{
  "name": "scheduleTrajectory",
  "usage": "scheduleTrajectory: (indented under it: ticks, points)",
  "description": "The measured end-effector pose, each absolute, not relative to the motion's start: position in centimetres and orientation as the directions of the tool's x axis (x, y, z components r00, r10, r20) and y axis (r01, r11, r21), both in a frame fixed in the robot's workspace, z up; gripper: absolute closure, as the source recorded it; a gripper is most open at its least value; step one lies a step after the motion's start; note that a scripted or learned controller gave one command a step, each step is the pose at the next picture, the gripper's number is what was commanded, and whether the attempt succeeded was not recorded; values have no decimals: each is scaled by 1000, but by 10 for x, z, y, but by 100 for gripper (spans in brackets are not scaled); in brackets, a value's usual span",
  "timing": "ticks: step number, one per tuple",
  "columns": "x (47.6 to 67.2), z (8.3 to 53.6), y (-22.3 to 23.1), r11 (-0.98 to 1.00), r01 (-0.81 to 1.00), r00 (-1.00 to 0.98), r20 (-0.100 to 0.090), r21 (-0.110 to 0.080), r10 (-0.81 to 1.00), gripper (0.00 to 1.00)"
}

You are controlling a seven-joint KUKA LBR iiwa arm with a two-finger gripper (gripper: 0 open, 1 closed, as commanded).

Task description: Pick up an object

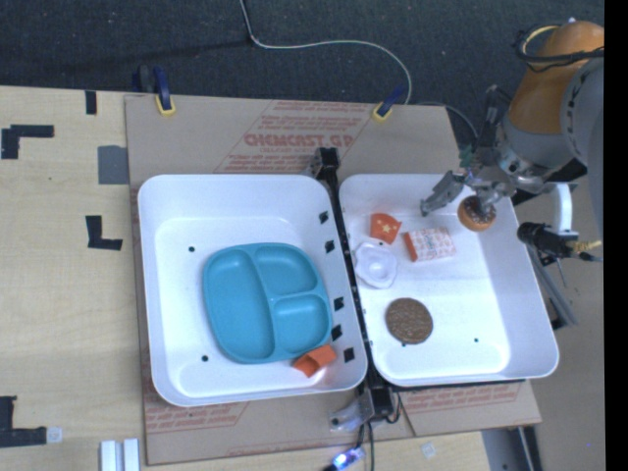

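I'm hovering the gripper over the right bin, gripping a small round donut; the wrapper is lying just beside it.

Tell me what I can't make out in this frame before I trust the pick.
- Gripper: too small and blurred to judge its state; a brown round thing sits at it, but held or merely beneath is unclear.
- Arm: cut off by the right edge.
- Orange piece: partly tucked under the blue tray.
- Clear item: see-through, outline vague against the right bin.
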State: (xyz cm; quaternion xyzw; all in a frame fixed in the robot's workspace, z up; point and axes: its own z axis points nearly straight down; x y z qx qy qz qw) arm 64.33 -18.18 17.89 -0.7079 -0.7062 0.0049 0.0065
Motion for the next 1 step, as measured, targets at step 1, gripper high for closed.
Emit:
scheduleTrajectory:
  ticks: [1]
  points:
    - [646, 189, -181, 1, 1000, -1, 0, -2, 1000, 0]
